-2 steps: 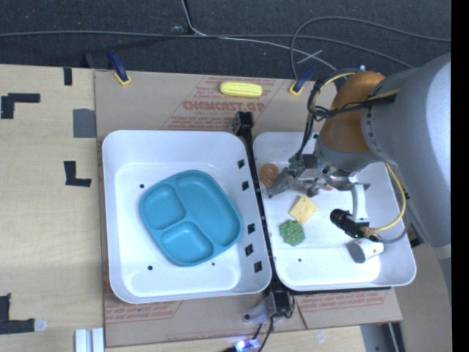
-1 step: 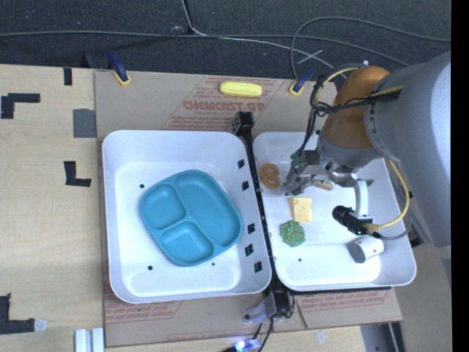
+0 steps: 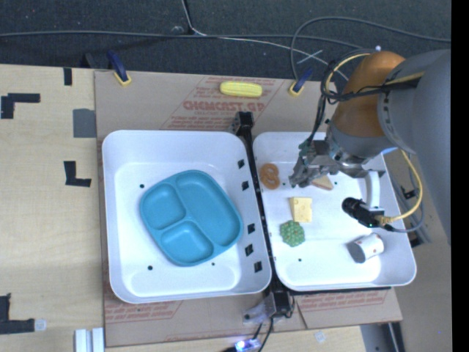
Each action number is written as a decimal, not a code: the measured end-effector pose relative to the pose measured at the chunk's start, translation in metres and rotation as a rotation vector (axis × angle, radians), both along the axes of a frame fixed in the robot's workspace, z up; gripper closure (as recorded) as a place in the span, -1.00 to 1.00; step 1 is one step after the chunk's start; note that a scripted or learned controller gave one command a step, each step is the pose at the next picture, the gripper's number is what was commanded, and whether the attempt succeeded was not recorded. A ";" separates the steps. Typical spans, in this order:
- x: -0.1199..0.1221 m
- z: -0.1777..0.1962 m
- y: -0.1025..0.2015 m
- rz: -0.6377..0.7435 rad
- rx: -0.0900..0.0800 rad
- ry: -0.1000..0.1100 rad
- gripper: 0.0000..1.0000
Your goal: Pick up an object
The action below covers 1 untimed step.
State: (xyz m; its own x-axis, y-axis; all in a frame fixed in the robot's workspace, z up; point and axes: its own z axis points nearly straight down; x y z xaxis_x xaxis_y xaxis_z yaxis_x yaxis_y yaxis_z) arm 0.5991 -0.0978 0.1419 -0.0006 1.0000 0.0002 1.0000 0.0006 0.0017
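In the right bin [image 3: 396, 273] lie a brown pretzel-like ring [image 3: 270, 175], a yellow cheese wedge [image 3: 301, 210], a green broccoli piece [image 3: 292, 233], a tan wedge [image 3: 322, 184] and a grey-white cylinder [image 3: 365, 248]. My gripper [image 3: 303, 173] hangs low over the upper part of this bin, between the brown ring and the tan wedge, touching or almost touching the wedge. Nothing is visibly held between its fingers.
The left bin [image 3: 121, 160] holds a blue three-compartment plate [image 3: 190, 216]. A yellow corn-like object [image 3: 240, 89] lies on the cardboard behind the bins. Cables loop above the arm. A black divider bar [image 3: 249, 174] runs between the bins.
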 end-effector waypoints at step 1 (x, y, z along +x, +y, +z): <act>0.002 0.043 -0.004 0.000 -0.001 -0.002 1.00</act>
